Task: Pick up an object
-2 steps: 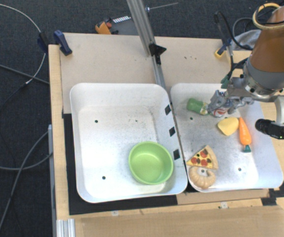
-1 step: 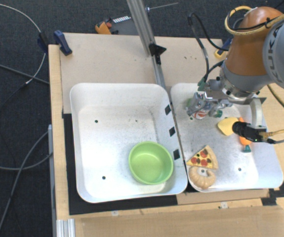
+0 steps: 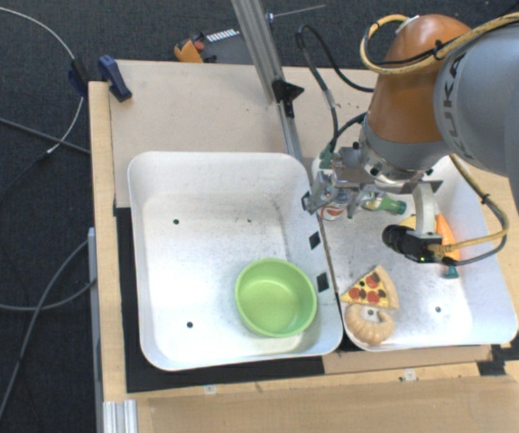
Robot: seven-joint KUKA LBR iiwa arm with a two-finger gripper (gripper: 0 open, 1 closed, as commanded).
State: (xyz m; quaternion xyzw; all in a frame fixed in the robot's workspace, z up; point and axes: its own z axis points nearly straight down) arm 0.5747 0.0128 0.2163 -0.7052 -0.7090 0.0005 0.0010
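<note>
Doughnut point(image 3: 369, 326) beside pizza slice point(image 3: 371, 290), green bowl point(image 3: 275, 297) left bin — gripper point(image 3: 336, 197) above, grip unclear

- I can read no text, brand, number or sign anywhere in this view.
- Orange-and-black item point(image 3: 189, 47), beyond the far edge of the left bin point(image 3: 151, 174): I see a striped scale-like strip beside it, but its markings are too small for me to read.
- Pizza-slice toy point(image 3: 371, 289), right of the left bin: I see printed dots, no lettering.
</note>
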